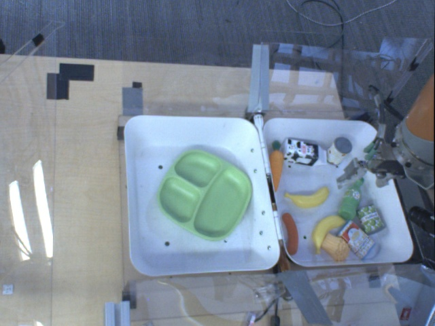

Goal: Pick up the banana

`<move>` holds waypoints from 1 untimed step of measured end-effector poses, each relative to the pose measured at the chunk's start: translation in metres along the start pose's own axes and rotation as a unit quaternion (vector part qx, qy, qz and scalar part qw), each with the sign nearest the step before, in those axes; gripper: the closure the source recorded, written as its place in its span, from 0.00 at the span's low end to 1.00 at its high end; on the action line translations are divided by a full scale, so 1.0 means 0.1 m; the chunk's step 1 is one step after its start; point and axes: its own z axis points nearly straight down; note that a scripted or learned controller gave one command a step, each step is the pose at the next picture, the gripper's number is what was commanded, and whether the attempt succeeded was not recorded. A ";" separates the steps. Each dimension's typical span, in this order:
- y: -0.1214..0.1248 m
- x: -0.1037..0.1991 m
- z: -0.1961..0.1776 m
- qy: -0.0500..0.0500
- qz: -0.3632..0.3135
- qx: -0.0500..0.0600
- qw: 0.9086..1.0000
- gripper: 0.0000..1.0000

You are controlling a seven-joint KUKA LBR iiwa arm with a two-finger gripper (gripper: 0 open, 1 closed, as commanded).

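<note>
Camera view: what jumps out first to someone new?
The light green three-compartment plastic plate dominates, lying alone in the left white bin. Next, the clutter of toy food in the right white bin: two yellow bananas, one near the middle and one nearer the front, plus an orange carrot along the left wall. The end effector hangs over that bin's right side, above the green bottle.

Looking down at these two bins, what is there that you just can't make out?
- Gripper: small and blurred in the camera view, so open or shut is unclear.
- Arm: cut off by the right edge.
- Carton: print too small to read.
- Second banana: lower end hidden behind an orange toy.
</note>
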 end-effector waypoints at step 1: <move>-0.18 0.17 1.34 0.000 0.107 -0.005 0.994 0.00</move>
